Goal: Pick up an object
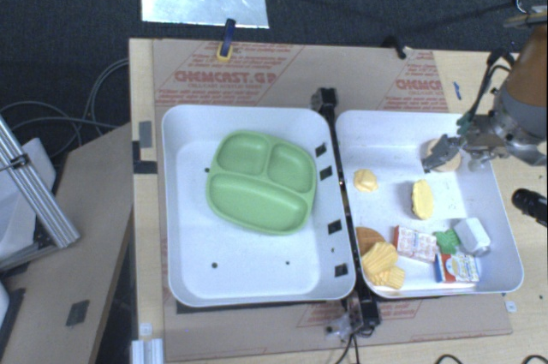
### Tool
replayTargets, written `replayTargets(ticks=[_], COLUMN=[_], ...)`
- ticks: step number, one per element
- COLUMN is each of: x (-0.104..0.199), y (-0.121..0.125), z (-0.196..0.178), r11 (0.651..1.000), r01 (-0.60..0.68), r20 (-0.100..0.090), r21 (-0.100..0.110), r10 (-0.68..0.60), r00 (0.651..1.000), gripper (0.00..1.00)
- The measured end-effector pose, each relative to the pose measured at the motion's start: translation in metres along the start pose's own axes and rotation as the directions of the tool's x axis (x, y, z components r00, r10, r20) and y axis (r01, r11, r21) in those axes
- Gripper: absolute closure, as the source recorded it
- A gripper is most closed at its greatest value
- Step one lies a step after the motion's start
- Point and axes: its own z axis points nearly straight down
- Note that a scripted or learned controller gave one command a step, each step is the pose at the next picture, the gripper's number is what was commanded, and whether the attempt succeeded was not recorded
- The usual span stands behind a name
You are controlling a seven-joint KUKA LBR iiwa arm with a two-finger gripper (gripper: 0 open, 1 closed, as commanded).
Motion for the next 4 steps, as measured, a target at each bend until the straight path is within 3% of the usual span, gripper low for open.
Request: replayTargets(ticks=[1,3,4], x=[0.0,0.004,0.004], y=[0.002,0.01,0.011], z=[-0.006,0.117,0.147], r11=[1.0,1.0,1.0], r01=[0.003,0.0,0.0], r20=[0.002,0.001,0.002], r21=[-0.011,-0.006,-0.01], r10=[-0.003,0.0,0.0], r00=[1.0,1.0,1.0], gripper=[0.0,0.0,0.0])
